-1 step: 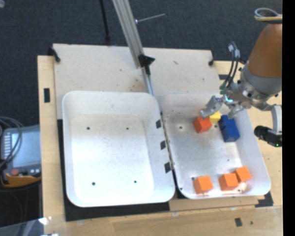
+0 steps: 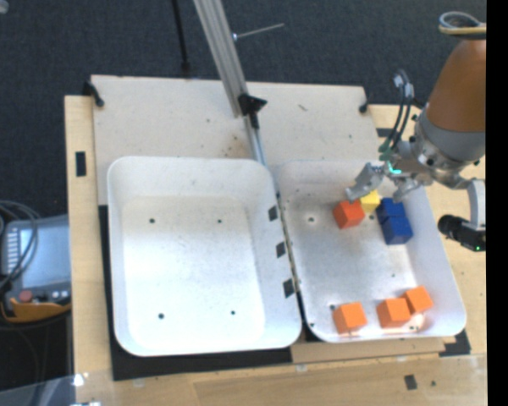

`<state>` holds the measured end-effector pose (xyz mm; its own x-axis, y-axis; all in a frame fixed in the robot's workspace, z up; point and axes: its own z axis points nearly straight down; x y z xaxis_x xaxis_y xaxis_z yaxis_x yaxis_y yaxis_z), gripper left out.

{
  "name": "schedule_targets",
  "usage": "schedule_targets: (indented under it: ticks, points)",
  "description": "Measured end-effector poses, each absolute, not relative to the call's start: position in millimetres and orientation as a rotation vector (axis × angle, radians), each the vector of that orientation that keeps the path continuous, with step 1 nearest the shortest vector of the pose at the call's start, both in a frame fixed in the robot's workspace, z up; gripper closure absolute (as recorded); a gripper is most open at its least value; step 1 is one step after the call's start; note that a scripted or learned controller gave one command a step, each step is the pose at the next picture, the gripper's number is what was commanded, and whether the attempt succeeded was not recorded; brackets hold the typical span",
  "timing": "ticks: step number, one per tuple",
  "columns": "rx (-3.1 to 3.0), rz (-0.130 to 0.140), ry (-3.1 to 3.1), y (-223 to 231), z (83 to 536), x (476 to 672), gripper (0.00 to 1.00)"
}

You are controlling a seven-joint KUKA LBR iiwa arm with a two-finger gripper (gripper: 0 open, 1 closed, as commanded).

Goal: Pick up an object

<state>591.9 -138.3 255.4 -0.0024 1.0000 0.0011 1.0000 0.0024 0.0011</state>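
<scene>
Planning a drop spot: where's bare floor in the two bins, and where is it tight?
Left bin: bare floor wall to wall. Right bin: bare along its left wall and across the middle, between the upper cluster and the front row. Crowded: the claw over the orange block, yellow block and blue block; three orange blocks line the front wall.

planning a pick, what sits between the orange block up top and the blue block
A small yellow block lies between the orange block and blue block, seen in the camera view.
</scene>
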Motion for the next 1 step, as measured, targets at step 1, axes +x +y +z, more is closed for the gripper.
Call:
schedule_targets:
  ticks: [1]
  points:
    - [-2.223,0.008,-2.217,-147.8,197.9,595.8,0.0]
